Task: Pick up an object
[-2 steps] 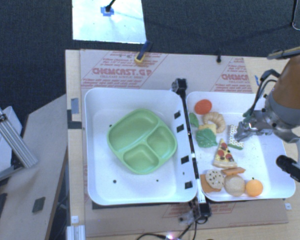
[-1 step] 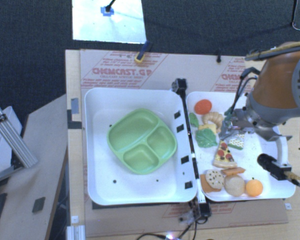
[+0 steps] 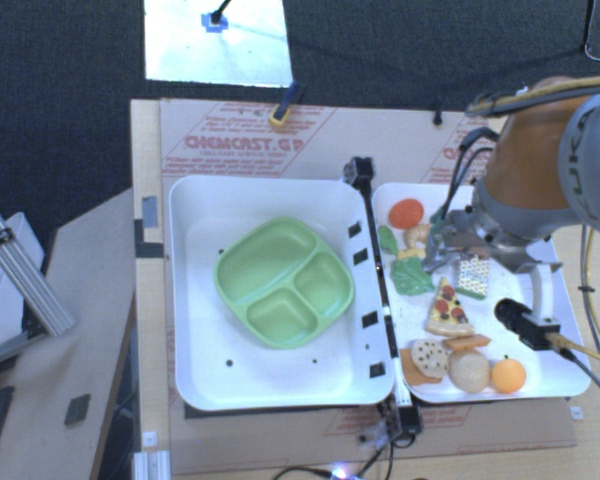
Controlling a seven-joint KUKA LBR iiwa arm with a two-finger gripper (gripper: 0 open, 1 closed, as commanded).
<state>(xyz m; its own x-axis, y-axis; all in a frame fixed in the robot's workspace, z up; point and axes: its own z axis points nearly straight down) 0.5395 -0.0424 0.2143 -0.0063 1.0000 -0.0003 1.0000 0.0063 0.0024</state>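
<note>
gripper (image 3: 442,252) low over right bin (image 3: 550,363), grip state can't tell | toy food (image 3: 447,311) heaped in right bin, so arm works there | left bin (image 3: 195,368) has 1 green tray (image 3: 284,282), likely drop spot

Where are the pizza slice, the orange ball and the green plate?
pizza slice (image 3: 447,310): camera view, middle of its topping.
orange ball (image 3: 508,375): camera view, its centre.
green plate (image 3: 277,252): camera view, floor of its large compartment.

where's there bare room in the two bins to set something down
The left bin has bare floor all around the green divided plate, widest along its near and left walls. The right bin is crowded: toy food fills it from the tomato to the orange, with the gripper over it.
</note>
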